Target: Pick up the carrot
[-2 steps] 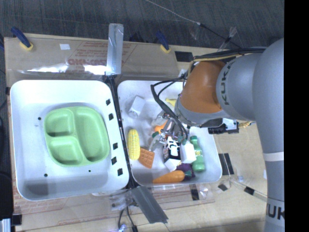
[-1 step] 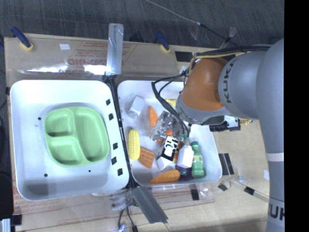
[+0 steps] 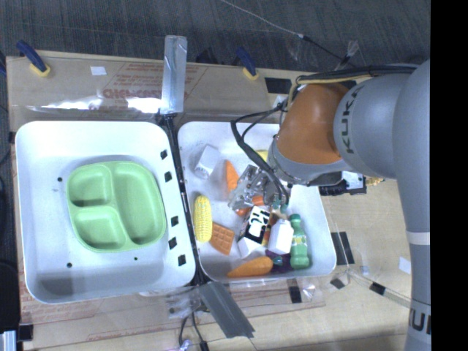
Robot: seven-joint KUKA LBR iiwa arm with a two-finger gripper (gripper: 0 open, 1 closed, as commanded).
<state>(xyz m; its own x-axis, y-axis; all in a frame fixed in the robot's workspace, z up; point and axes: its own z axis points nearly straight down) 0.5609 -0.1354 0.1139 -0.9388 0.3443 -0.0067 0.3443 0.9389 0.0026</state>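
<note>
The carrot (image 3: 250, 267), long and orange, lies along the near wall of the right bin (image 3: 322, 221), below the heap of items. My gripper (image 3: 252, 187) hangs over the middle of that bin, well behind the carrot and apart from it. It hovers low beside a short orange piece (image 3: 232, 174) and over a small orange item (image 3: 244, 205). The grey arm and its orange band (image 3: 311, 126) cover the bin's far right part.
A corn cob (image 3: 202, 218) and a waffle-like square (image 3: 222, 238) lie left of the carrot. A white bottle (image 3: 279, 236), a green bottle (image 3: 298, 245) and a black-and-white item (image 3: 256, 224) crowd its right. The left bin (image 3: 29, 196) holds a green divided plate (image 3: 115, 203).
</note>
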